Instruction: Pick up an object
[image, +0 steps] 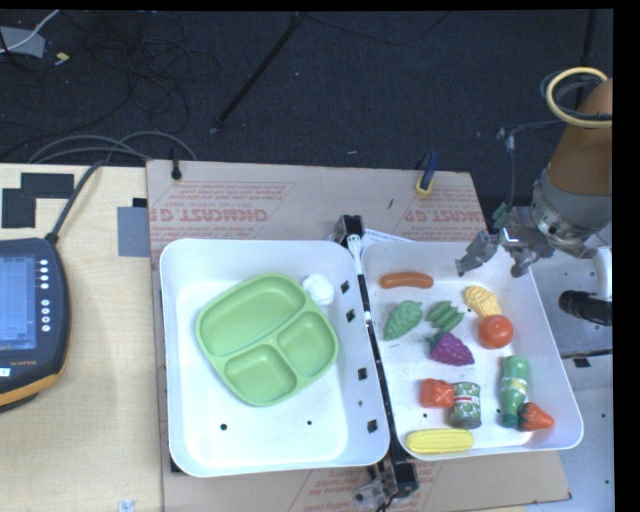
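The gripper (497, 256) hovers over the right bin's (556, 330) far edge, fingers apart and empty, poised above the sausage (406, 281) and corn (482, 299).

Toy foods (452, 349) scattered loose across the right white bin (556, 340), none lifted.

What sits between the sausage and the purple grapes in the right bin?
In the camera view, two green pieces lie between the sausage and the purple grapes: a leafy green vegetable and a smaller green one beside it.
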